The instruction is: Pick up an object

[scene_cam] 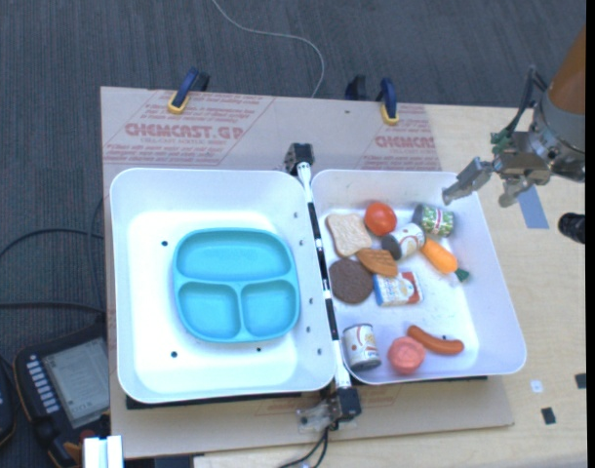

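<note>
The right bin (497,300) holds several toy foods: a red tomato (379,217), a bread slice (347,232), a brown round patty (351,281), a carrot (439,257), a green can (434,221), a small carton (400,289), a tin can (360,346), a sausage (437,340) and a pink round piece (407,356). My gripper (489,187) hangs above the bin's far right corner, to the right of the green can. It is open, with nothing between its fingers.
The left bin (141,359) carries a blue divided plate (237,284). A black clamp bar (317,261) runs between the two bins. Blue and yellow clamps (387,102) grip the board's far edge. Cables and a controller (59,383) lie on the floor at the left.
</note>
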Motion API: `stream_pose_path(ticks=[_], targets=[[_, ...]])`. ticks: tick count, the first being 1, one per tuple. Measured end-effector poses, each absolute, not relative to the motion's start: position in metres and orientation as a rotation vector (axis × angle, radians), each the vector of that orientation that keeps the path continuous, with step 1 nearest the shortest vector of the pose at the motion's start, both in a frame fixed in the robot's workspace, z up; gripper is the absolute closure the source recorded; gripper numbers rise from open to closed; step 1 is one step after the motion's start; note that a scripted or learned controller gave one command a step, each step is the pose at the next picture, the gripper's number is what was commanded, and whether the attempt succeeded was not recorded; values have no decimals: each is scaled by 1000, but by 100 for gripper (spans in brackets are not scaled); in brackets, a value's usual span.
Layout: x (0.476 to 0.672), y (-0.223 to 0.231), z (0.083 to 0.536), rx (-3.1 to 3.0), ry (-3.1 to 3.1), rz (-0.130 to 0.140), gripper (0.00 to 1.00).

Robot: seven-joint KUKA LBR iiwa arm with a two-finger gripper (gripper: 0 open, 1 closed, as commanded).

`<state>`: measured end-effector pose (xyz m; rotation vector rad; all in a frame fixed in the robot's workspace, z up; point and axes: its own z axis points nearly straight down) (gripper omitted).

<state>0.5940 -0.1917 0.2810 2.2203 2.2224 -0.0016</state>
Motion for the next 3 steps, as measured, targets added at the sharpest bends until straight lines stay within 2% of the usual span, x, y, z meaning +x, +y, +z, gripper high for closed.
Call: stream_pose_path(ticks=[1, 2, 3], targets=[[613, -186, 127, 2212, 2214, 9, 0], [598, -170, 110, 2220, 2221, -1, 0], [598, -169, 120, 2220, 2222, 0, 100]])
